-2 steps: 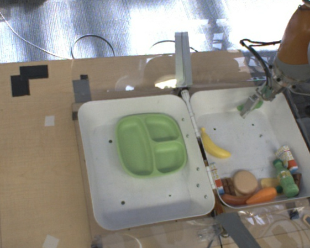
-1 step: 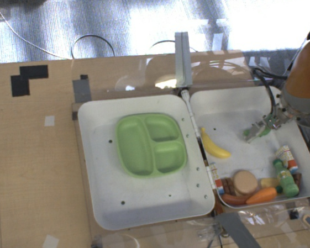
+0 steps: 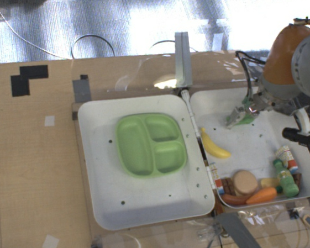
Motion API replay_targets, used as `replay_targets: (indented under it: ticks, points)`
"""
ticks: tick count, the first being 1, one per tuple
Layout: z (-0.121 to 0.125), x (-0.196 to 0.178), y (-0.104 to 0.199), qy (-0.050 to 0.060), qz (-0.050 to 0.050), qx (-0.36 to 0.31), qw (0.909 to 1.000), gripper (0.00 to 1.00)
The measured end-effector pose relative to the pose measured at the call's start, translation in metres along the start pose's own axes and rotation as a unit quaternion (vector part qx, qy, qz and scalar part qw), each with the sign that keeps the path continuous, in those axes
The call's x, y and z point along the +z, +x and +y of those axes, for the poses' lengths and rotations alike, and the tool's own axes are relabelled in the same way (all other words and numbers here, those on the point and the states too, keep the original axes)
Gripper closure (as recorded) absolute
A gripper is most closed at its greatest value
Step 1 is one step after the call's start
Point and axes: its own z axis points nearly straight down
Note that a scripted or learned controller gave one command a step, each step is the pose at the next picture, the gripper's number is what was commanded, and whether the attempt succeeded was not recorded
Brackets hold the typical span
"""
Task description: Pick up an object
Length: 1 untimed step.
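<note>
Banana (image 3: 215, 147) lies beside right bin's (image 3: 256, 137) left wall, gripper (image 3: 237, 117) above.

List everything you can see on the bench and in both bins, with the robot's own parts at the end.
bins: 2, white, side by side on the bench; left bin, right bin
divided plate: 1, green, middle of the left bin
banana: 1, yellow, right bin, close to its left wall
carrot: 1, orange, right bin, near edge
round piece: 1, tan, right bin, just above the carrot
bottle: 1, green, right bin, near-right corner
other small toys: several, mixed colours, heaped in that same corner; too small to name
black patches: a few, on the bench top at far left
arm: 1, grey with orange band, over the right bin's far-right side
gripper: 1, with something green at its fingers, above the right bin's floor
</note>
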Motion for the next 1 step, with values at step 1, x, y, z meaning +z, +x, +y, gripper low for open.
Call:
replay_targets:
  ticks: [1]
  points:
    - [0.0018,-0.0136,-0.0020,-0.003,-0.003,-0.002,1.0000,1.00]
